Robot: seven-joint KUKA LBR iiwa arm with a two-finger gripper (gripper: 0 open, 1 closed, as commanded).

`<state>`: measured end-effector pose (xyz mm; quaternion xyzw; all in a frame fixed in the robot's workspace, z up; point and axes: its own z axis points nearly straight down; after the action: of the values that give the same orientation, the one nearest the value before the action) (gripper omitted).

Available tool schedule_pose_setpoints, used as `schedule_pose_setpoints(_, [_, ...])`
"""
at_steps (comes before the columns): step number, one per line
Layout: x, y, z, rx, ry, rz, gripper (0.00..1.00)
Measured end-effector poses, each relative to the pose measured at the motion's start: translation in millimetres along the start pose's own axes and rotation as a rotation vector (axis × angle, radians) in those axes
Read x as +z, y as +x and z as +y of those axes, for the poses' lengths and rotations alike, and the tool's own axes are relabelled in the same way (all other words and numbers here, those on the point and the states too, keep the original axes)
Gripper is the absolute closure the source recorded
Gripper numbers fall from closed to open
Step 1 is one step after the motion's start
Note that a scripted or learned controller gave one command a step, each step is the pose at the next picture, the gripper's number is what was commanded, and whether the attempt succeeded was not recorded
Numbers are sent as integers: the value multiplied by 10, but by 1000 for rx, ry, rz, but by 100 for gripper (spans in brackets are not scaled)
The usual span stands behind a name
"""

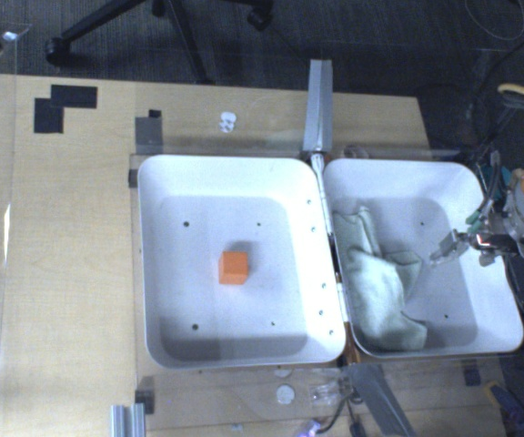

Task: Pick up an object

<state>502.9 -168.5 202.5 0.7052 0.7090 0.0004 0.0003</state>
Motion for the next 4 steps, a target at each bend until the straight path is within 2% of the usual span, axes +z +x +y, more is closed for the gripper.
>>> schedule_pose_setpoints(1, [1125, -173, 577, -36, -12, -3, 0])
schedule_pose_setpoints(2, [1009, -163, 598, -38, -17, -3, 100])
schedule_pose_setpoints(3, [166, -110, 756, 177, -2, -1, 100])
schedule_pose_setpoints(4, [167, -111, 756, 177, -3, -1, 0])
